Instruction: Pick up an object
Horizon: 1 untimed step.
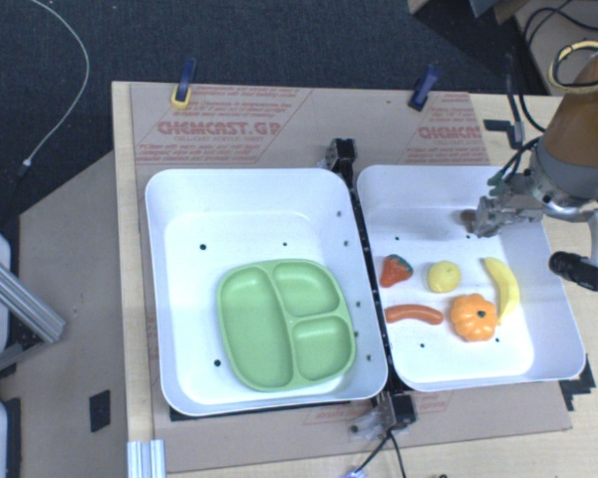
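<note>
- the worktop (140,267) carries two shallow white bins side by side, left bin (179,217) and right bin (419,361), their inner walls touching down the middle.
- in the left bin a green divided plate (284,322) lies flat, towards the near side, with three compartments.
- the right bin holds the small toy foods, all lying on its floor: a strawberry (396,269) nearest the middle wall, a yellow round fruit (444,276), possibly a lemon, just beside it, and a banana (502,286) further right, lying lengthwise.
- below those, a red sausage (415,315) lies near the middle wall, and an orange pumpkin (474,318) sits just beside the banana's lower end, looking as if it touches it.
- the arm (578,137) comes in from the right, and its tool (490,217) hangs over the far right part of the right bin, above the banana and apart from all the foods.
- nothing shows between the tool's fingers; from here i cannot tell whether they are spread or pressed together.
</note>
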Each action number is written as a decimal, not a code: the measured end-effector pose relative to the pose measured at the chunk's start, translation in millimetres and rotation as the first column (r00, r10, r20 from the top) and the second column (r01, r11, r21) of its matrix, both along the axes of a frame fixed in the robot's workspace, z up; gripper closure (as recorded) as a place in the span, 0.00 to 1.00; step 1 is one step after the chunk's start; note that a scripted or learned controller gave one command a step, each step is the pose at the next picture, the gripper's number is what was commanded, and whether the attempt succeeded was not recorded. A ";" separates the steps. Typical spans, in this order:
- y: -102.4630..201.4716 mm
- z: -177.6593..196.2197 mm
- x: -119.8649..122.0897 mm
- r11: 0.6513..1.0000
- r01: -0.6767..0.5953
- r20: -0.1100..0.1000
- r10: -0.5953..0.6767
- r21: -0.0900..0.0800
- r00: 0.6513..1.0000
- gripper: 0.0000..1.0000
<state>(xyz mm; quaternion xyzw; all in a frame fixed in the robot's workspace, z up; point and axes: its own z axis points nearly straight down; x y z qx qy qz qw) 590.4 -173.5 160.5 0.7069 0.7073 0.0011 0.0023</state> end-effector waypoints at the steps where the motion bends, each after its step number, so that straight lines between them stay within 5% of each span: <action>1: 7.9 61.1 2.3 1.000 -0.001 0.004 0.001 -0.001 1.000 1.00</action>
